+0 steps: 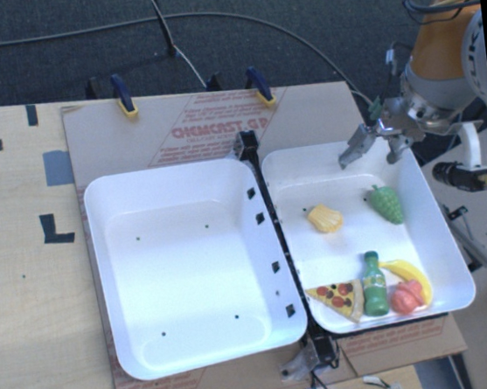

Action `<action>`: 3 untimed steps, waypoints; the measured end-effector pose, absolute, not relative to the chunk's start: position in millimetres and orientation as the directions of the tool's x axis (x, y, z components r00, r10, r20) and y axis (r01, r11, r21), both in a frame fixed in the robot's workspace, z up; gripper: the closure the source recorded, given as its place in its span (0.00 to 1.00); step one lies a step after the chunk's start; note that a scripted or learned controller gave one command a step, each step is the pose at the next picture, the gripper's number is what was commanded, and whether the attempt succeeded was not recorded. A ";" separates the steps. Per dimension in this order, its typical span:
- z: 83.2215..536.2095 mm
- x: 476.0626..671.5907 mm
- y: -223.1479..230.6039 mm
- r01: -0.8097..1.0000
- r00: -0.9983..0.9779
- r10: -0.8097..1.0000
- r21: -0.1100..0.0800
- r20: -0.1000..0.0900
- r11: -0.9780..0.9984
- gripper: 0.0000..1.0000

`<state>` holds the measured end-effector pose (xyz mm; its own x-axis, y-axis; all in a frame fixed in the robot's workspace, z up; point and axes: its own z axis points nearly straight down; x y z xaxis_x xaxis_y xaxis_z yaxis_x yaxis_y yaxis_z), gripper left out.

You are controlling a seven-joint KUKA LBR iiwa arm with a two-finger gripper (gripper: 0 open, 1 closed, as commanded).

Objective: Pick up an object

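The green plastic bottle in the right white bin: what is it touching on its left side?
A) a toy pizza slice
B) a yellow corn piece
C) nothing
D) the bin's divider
A: the green plastic bottle lies in the right white bin with the triangular toy pizza slice right against its left side.

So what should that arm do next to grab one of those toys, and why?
Probably drop straight down a little toward the green toy. The gripper hangs with open fingers over the right bin's far corner, holding nothing, and that green piece lies nearest, apart from the yellow one.
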<state>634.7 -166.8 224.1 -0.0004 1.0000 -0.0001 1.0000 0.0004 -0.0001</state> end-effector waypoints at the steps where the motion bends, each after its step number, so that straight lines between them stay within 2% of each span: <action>1: 84.4 624.0 -107.4 1.000 -0.003 1.000 -0.011 0.002 0.004 0.00; 2: 137.8 620.9 -151.7 1.000 0.002 1.000 0.002 -0.001 -0.002 0.00; 3: 83.4 556.2 -121.5 1.000 0.000 1.000 -0.003 0.001 0.000 0.00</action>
